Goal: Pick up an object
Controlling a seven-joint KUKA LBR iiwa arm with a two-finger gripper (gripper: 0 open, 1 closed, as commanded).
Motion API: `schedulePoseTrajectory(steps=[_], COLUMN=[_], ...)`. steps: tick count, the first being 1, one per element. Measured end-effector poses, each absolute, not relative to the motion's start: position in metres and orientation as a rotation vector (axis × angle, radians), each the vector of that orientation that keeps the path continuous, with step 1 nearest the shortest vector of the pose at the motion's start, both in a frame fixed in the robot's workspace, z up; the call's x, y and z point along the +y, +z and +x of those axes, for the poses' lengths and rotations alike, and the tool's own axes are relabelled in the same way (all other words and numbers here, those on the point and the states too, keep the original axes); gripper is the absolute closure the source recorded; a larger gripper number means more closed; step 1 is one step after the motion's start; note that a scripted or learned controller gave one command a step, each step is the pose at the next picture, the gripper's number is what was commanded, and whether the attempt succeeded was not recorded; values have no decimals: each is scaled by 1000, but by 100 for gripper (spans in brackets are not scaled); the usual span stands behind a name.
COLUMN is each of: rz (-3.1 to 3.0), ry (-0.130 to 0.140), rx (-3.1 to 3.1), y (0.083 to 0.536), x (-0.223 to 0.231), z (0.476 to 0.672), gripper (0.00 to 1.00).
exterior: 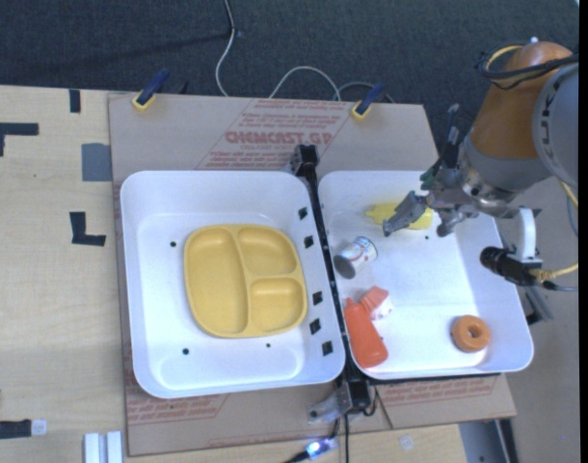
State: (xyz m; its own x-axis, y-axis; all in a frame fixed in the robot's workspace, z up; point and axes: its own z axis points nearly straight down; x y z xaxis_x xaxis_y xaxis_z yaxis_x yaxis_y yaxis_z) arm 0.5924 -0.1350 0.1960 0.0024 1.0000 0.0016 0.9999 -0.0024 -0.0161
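The gripper (425, 216) is poised over the right bin (496, 360), fingers spread and nothing clamped, above the yellow object (384, 212). A descent and closure are judged necessary next.

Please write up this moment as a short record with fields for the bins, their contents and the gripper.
left bin: holds a yellow divided plate, lying flat
right bin: holds four things
yellow object: far side, partly under the gripper
small can: on its side, near the divider
orange bottle: lying near the divider, near side
doughnut: near right corner, apart from the rest
gripper: fingers open, over the yellow object, nothing seen between them
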Motion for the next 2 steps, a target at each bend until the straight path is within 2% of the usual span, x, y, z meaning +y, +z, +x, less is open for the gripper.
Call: schedulePoseTrajectory(steps=[1,2], rz=[-2219,-2216], ry=[2,8], rx=[-2222,-2219], y=[205,140], x=[-135,-133], z=[596,596], gripper=[0,0])
